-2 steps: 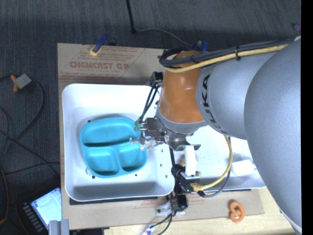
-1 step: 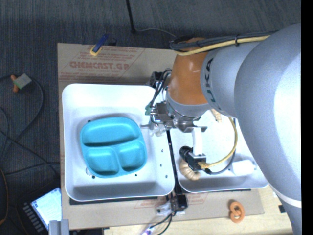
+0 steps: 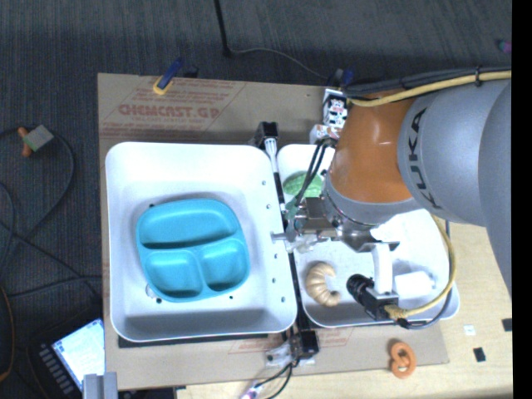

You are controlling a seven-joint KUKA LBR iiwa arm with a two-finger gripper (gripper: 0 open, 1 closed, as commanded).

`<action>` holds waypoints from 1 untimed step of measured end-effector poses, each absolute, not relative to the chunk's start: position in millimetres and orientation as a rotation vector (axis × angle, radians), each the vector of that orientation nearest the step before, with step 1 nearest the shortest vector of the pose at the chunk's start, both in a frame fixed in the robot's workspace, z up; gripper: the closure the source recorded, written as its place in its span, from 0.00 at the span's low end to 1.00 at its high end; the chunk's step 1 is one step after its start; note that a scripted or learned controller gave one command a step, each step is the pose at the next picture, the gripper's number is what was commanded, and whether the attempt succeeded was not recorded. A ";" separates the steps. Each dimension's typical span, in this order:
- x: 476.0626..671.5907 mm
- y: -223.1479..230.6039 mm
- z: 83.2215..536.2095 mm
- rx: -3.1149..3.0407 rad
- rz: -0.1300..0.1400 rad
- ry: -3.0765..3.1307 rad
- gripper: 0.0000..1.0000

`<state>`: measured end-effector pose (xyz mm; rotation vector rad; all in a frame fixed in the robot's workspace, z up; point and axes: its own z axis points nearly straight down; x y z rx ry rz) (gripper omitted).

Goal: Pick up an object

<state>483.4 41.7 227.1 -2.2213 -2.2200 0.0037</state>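
Hanging low over the right bin [image 3: 432,223], just beyond the croissant [image 3: 322,283], beside the green object [image 3: 301,184], gripper [image 3: 320,231] spread impossible to tell.

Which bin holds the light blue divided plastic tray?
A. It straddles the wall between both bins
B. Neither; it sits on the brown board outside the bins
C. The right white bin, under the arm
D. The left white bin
D: the light blue divided plastic tray lies flat inside the left white bin, well clear of the shared wall, while the grey and orange arm hangs over the right white bin.
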 end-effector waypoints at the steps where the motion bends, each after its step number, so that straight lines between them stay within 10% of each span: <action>1: 483.2 57.2 223.9 -2.219 0.004 -2.221 1.00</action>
